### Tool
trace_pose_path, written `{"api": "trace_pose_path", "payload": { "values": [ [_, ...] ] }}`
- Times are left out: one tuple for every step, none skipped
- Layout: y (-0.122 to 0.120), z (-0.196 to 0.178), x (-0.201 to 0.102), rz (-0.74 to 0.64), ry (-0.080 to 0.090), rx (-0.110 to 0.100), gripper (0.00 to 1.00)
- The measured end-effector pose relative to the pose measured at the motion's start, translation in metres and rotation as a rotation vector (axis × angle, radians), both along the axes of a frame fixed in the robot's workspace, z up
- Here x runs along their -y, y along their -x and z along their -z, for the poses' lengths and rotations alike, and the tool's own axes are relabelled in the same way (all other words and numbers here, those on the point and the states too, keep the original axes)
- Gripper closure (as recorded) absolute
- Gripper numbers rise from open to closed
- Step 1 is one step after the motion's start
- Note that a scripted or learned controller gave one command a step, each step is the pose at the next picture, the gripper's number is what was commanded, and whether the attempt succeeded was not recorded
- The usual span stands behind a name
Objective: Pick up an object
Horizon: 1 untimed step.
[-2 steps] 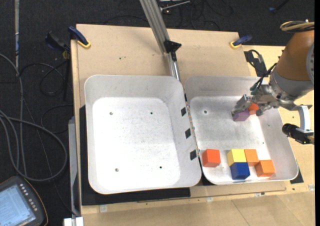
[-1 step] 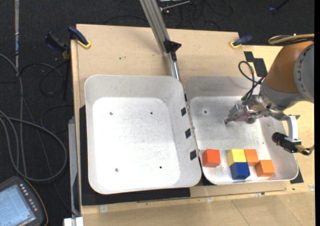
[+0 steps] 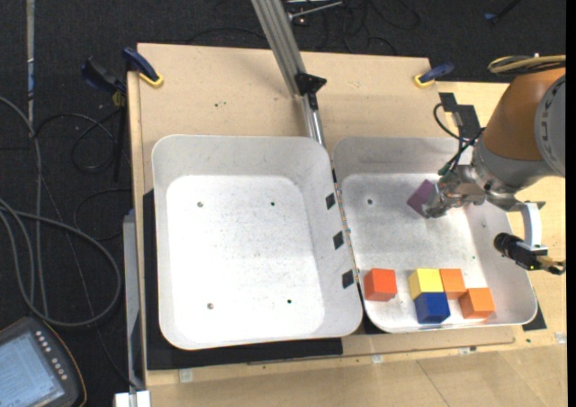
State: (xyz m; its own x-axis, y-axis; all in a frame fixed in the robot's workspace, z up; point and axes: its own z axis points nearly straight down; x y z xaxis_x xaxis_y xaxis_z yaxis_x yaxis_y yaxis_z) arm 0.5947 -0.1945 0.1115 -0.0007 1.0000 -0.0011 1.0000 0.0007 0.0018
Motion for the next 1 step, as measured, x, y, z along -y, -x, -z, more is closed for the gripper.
{"api": "trace_pose_path", "payload": {
  "values": [
    [-0.0069, -0.0627, -0.0027, -0.002, 0.002, 0.007, 1.0]
  ]
}}
